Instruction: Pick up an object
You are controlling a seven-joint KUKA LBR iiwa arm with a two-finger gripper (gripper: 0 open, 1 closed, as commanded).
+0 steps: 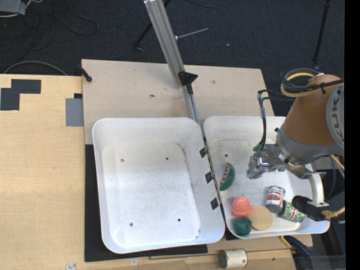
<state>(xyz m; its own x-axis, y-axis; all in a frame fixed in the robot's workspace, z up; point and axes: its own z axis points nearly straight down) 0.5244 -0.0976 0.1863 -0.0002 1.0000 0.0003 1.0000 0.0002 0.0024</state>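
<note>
- Object to pick: you have several to choose from, all lying in the right bin (236, 129). A watermelon-slice toy (226, 176) leans near the divider; an orange ball (241, 206), a green lump (243, 225) and a tan disc (261, 217) crowd the near corner; a small red-and-white can (274, 196) and a green bottle (292, 211) lie just right of them.
- The tool (256, 166) hangs over the middle of the right bin, well apart from the watermelon slice on its left and above the can in the picture. You cannot tell from this angle how its jaws stand, and nothing can be seen between them.
- The left bin (112, 139) holds none of these things.
- Progress, as a judgement: nothing is lifted yet. Every object rests on the bin floor, so the grasp itself remains to be done.
- What is left: you need the tool brought down over one object, closed on it, then raised. The can looks closest; the crowded corner looks harder to enter cleanly.
</note>
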